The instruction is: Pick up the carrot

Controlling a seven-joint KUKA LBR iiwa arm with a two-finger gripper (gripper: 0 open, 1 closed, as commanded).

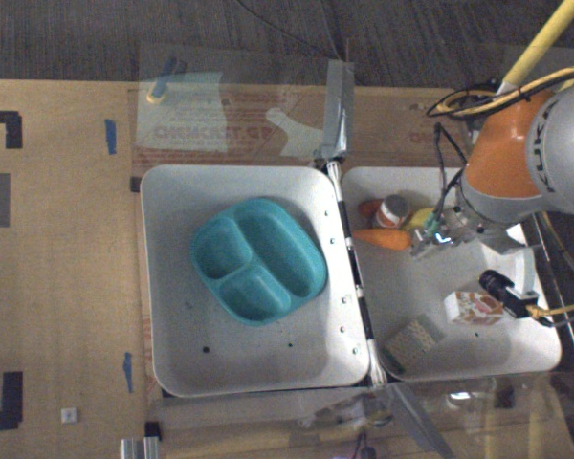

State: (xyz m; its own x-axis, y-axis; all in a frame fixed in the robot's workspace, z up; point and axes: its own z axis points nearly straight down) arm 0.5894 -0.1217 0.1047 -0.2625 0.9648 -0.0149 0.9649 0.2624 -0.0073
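Because the tapered orange carrot lies by the left wall of the right white bin, I have the hand at its thick end; grip state unclear.

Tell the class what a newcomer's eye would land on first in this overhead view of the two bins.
The teal divided plate stands out first, lying alone in the left bin. Next comes the arm's orange band over the right bin, with the gripper at the right end of the orange carrot near that bin's upper left corner.
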